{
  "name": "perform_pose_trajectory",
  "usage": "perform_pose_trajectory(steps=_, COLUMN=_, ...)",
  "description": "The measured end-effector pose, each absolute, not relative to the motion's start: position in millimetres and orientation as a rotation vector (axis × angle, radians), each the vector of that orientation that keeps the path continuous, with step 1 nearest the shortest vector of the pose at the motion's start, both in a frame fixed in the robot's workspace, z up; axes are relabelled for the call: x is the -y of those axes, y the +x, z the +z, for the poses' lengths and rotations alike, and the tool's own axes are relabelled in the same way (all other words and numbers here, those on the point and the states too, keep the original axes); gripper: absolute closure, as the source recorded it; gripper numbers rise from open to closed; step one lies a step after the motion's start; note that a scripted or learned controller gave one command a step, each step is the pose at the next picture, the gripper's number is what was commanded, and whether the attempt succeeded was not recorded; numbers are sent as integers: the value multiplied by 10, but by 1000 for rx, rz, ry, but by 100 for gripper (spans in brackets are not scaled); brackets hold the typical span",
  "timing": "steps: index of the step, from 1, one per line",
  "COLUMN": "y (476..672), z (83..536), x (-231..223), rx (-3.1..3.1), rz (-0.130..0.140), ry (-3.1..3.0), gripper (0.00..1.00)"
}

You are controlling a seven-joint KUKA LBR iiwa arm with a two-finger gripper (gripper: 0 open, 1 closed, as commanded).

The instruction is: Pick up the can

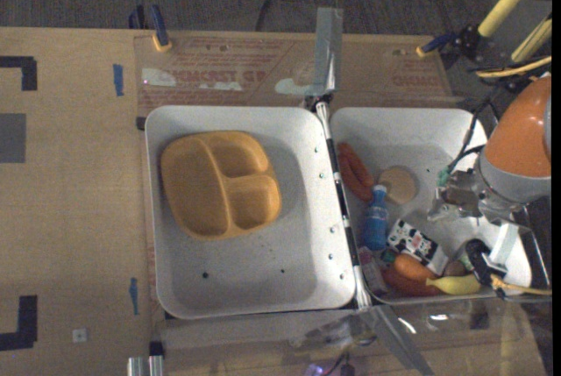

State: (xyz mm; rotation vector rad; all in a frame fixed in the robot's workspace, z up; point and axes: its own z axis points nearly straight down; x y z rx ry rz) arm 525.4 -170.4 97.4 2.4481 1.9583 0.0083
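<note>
The can [399, 184] stands in the right bin [412, 124] near its middle, showing a round tan top. My gripper [449, 201] hangs over the same bin, just right of the can and a little nearer the front. It comes down from the grey wrist under the orange band [521, 142]. A narrow strip of white bin floor shows between the gripper and the can. Nothing is visibly held.
Around the can lie a hot dog [355, 170], a blue bottle [376, 218], a black-and-white box [414, 243], a carrot [412, 267] and a banana [458, 284]. The left bin [263, 278] holds an orange divided plate [221, 182]. A metal divider [326, 50] stands between the bins.
</note>
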Motion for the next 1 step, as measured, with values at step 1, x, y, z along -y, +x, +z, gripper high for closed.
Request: perform_pose_trajectory(steps=1, y=5255, z=973, x=1703, rx=-1959, rz=9, ry=2448, gripper=0)
